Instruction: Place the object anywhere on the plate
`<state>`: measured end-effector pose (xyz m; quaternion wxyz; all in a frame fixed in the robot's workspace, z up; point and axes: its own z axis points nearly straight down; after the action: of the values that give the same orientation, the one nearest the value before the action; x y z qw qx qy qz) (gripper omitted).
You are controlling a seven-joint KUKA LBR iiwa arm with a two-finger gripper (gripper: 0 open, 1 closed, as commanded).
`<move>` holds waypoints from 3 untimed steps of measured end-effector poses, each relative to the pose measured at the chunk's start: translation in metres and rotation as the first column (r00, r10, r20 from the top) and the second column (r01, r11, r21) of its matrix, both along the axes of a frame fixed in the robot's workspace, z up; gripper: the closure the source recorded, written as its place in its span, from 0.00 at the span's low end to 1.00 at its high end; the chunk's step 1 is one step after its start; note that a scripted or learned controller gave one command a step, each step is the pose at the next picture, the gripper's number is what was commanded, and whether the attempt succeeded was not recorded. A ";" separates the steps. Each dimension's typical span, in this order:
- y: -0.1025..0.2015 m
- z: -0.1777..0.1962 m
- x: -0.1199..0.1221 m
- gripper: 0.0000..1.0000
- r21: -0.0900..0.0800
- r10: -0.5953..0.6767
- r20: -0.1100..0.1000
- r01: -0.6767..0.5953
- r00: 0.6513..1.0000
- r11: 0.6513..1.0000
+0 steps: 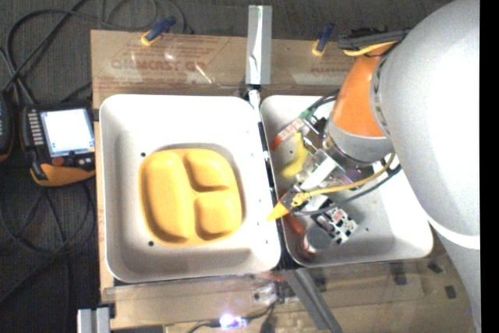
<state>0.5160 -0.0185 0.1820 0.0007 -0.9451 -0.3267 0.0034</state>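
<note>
The grey arm [437, 105] fills the right side of the frame, its orange band [355, 101] sitting above the wrist at centre right, and it reaches down and leftward into the right bin [390, 246]. Below it the surface [179, 62], a brownish board, spans the middle of the frame and carries both shallow white bins side by side, with blue and yellow clamps [158, 30] at its upper edge and a metal post [259, 43] standing at upper centre between the bins. The left bin [117, 168] occupies the centre left of the frame and holds the yellow plate [191, 193], a divided plate with three compartments lying flat in the middle of the bin. The gripper [312, 195] hangs low over the left part of the right bin, near the wall shared with the left bin, wrapped in wires; whether its fingers are apart or closed cannot be told, nor whether they grasp anything. Just beside it, a yellow object [295, 160] lies in the right bin against that wall, partly hidden by the wrist. A small yellow pointed piece [278, 210] juts toward the left bin's rim. At far left on the floor sits a handheld pendant [58, 132] with a lit screen.
</note>
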 end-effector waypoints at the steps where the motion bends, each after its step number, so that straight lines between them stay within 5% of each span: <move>1: 0.093 0.002 -0.010 1.00 -0.001 -0.074 0.000 0.074 0.997 0.997; 2: 0.116 0.018 0.023 1.00 -0.004 -0.046 0.002 0.046 0.999 0.999; 3: 0.116 0.019 0.023 0.00 -0.005 -0.046 0.002 0.046 0.999 0.999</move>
<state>0.5394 0.0970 0.2007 -0.0022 -0.9524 -0.3047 0.0032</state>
